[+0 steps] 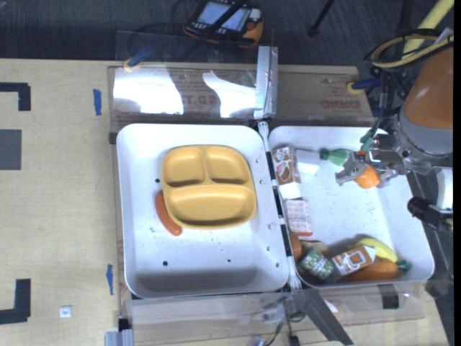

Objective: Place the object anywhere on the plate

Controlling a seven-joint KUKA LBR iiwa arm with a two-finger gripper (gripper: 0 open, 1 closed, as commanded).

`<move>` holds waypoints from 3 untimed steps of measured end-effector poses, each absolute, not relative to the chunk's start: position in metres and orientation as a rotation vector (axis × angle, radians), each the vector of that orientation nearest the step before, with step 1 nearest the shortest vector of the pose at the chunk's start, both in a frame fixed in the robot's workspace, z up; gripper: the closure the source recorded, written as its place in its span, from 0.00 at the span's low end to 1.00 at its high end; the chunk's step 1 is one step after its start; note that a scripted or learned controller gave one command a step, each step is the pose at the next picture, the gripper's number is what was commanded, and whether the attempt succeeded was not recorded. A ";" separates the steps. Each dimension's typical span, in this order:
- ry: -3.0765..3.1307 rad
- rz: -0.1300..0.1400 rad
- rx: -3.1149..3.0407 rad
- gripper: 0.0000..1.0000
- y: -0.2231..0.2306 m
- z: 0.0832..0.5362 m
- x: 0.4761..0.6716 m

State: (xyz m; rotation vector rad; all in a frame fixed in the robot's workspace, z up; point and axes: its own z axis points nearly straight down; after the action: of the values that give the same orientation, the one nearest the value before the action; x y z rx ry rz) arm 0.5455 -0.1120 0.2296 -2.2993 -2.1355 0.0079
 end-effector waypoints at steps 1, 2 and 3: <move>-2.267 0.005 -2.172 1.00 -0.119 0.328 0.594; -2.264 0.004 -2.178 1.00 0.018 0.357 0.629; -2.267 0.008 -2.176 1.00 0.019 0.364 0.630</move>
State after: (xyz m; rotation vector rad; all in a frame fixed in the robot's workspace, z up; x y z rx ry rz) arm 0.6298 0.0194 0.3645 -2.1757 -2.2669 0.0082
